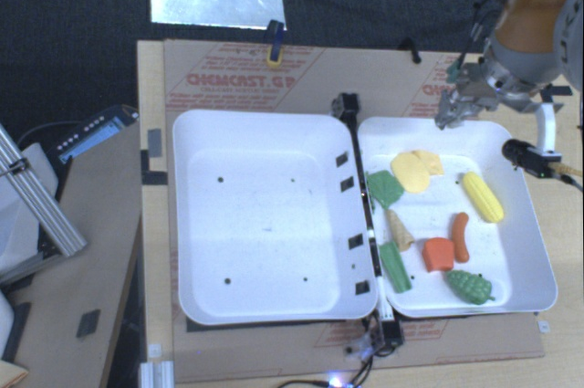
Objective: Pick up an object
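Note:
The right bin (pixel 538 267) holds several toy foods: a pale yellow piece (pixel 416 170), a yellow corn cob (pixel 482 196), a green leafy piece (pixel 384 188), a tan cone (pixel 400 229), a red-orange sausage (pixel 460 236), an orange-red block (pixel 437 254), a long green vegetable (pixel 395 267) and a knobbly green piece (pixel 470 287). My gripper (pixel 451 117) hangs over the bin's far rim, above and behind the pale yellow piece. Nothing shows between its tips.
The left bin (pixel 192 140) lies beside the right one, with black clips (pixel 348 184) along the shared edge. A yellow and blue clamp (pixel 274 45) sits on the cardboard behind. A black fitting (pixel 525 156) juts over the right bin's far right rim.

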`<state>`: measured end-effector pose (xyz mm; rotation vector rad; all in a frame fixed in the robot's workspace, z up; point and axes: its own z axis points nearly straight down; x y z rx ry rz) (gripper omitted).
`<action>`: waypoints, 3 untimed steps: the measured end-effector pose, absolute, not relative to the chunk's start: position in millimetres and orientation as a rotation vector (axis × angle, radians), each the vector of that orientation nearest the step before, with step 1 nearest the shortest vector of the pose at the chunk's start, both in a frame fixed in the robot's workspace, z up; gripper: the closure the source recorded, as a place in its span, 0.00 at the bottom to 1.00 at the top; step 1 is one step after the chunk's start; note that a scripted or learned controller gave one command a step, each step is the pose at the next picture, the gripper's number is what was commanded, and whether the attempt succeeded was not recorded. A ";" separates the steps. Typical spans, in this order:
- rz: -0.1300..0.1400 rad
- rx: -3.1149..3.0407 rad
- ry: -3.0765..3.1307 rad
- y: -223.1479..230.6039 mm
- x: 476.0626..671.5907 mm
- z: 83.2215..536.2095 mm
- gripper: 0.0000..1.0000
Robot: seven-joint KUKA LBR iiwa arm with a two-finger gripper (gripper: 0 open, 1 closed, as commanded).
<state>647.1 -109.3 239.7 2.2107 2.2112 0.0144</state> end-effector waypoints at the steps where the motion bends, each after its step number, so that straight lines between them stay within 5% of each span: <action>1: 0.014 2.205 2.219 -105.0 671.0 344.2 1.00; 3: 0.012 2.207 2.221 -83.9 668.3 541.7 1.00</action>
